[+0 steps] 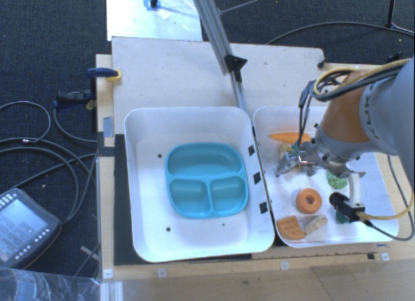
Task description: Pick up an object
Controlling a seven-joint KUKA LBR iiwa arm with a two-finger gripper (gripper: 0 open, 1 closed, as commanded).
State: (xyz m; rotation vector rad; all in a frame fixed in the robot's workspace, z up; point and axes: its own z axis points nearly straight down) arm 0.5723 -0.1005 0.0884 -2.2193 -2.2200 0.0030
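**Arm over the right bin, fingers hard to read**

The grey arm (373, 108) reaches in from the right, its orange band above the wrist, and it covers much of the upper half of the right bin (389, 228). Its gripper (290, 162) hangs low over the left part of that bin, close to the wall the two bins share. The metal fingers are small and glinting, and I cannot tell whether they stand apart or together, nor whether anything lies between them.

Just above the gripper lies an orange carrot-like piece (285, 137), its right end hidden behind the arm and cables. A green thing (336, 180) peeps out from under the wrist; most of it is covered, so its shape cannot be made out. Further down lie an orange ring (308, 200), like a doughnut, a waffle-patterned orange piece (291, 228) near the bin's lower left corner, and a pale beige bit (316, 223) just beside it. A black fitting (343, 209) on a yellow cable sits right of the ring.

The left bin (146, 183) holds a blue plate (207, 180) with three compartments, lying flat near its middle, well apart from the gripper.
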